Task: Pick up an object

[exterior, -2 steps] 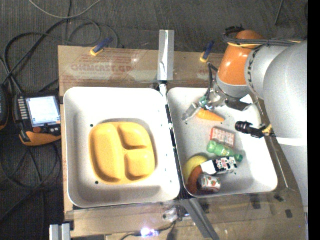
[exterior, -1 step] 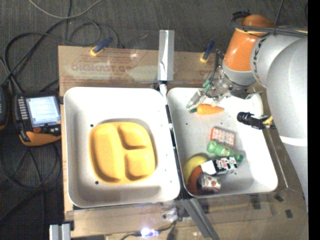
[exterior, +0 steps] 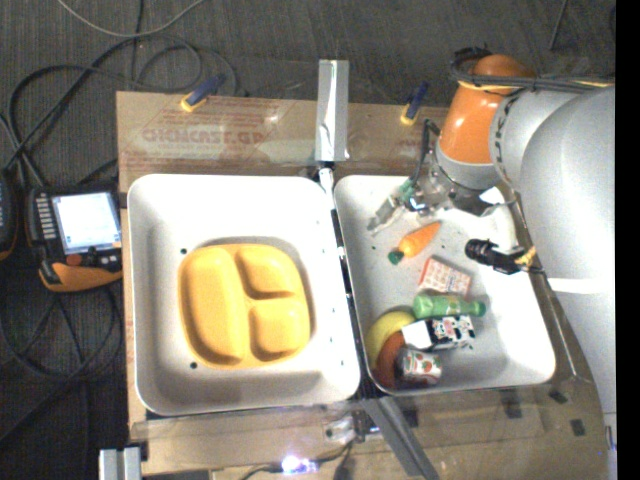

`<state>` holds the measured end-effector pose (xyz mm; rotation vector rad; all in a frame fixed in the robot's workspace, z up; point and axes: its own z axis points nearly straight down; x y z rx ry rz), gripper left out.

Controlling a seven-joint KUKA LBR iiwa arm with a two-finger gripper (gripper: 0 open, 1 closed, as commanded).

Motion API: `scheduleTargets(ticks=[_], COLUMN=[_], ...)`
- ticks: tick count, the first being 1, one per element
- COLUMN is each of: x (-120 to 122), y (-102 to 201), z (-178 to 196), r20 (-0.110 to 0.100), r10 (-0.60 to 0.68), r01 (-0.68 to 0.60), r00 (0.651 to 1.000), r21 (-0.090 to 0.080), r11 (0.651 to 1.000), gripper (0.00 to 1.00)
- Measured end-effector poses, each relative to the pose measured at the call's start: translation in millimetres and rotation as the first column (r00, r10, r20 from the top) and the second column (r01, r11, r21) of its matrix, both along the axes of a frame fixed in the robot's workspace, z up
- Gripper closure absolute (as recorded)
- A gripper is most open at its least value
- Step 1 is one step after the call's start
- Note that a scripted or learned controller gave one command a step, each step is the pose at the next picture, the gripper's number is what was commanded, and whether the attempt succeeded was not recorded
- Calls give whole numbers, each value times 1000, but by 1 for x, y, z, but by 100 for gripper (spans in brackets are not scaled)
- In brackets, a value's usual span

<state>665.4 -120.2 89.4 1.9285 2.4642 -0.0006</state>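
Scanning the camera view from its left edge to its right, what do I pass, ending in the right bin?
Handheld screen unit → yellow divided tray → yellow round object → green bottle. The carrot, packet and can overlap these sideways, so they are left out.

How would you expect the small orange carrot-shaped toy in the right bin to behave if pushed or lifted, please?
The small orange carrot-shaped toy looks rounded and tapered, so it would probably roll or pivot when nudged. Its taper may let it slip from a pinch. Being small, it is likely light.
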Motion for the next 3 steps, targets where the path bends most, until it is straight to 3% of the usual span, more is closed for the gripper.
scheduleTargets(ticks=[1,2,3], x=[-55,-53,-1], y=[6,7,56], z=[1,10,94], r20=[0,6,-10], r10=[6,7,-28], r01=[-6,-7,28], r00=[1000,1000,1000], r21=[2,4,5], r11=[1000,1000,1000], gripper=[0,100,100])
